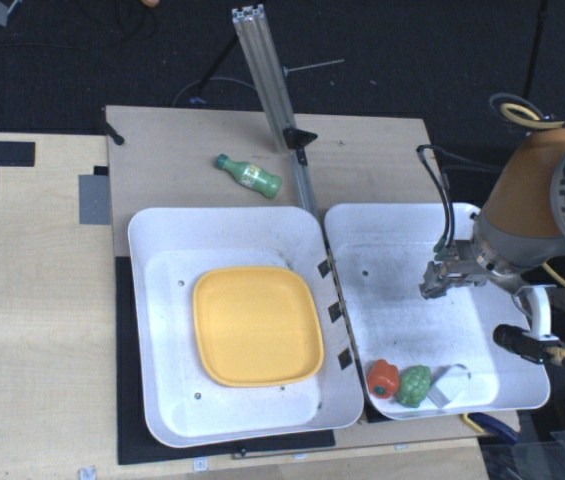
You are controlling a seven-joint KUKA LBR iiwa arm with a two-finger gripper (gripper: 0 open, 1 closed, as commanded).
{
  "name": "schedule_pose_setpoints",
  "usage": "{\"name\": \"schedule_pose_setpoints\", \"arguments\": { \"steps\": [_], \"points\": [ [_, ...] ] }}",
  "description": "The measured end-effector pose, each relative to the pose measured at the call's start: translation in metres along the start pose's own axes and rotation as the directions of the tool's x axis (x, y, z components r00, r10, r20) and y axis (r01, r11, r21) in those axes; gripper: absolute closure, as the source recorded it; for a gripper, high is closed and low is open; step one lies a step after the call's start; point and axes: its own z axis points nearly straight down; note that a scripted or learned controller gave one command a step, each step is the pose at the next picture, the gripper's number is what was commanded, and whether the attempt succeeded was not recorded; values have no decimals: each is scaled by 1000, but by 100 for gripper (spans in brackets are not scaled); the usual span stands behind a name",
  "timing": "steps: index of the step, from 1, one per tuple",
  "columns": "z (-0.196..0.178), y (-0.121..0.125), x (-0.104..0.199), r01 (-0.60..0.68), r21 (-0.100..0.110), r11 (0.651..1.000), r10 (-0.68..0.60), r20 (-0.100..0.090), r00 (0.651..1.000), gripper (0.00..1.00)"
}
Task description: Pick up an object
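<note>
Dark floor with loose cables fills the background behind a pale wooden bench (pixel 32 298); a tan board (pixel 362 158) lies on it under the two bins.

Item 1. Left white bin (pixel 152 258), shallow, rounded corners. Contents: one yellow plate (pixel 258 325), square with rounded corners, lying flat near the bin's middle.

Item 2. Green bottle (pixel 249 175), small, lying on its side on the tan board behind the left bin, outside both bins, cap end pointing left.

Item 3. Metal rail (pixel 272 78), slanted, rising from the board just behind the seam between the two bins, with a black bracket at its lower part.

Item 4. Right white bin (pixel 392 228), touching the left bin along a shared edge with black clips. Contents, all grouped at the near edge: one red pepper (pixel 383 378) at the near left corner; one green object (pixel 414 385), knobbly, touching the pepper's right side; one small pale grey piece (pixel 442 388) just right of the green object, kind unclear.

Item 5. Arm, grey with an orange band (pixel 527 193), entering from the right over the right bin. Gripper (pixel 442 280) sits over the bin's right-centre, well apart from the grouped objects. Whether the fingers are spread or pressed together cannot be told; nothing is seen between them.
</note>
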Motion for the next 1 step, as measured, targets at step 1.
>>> {"name": "schedule_pose_setpoints", "arguments": {
  "steps": [1],
  "points": [
    [-44, 6, 4, 1, -1, 1000, -1, 0, 1000, 100]
  ]
}}
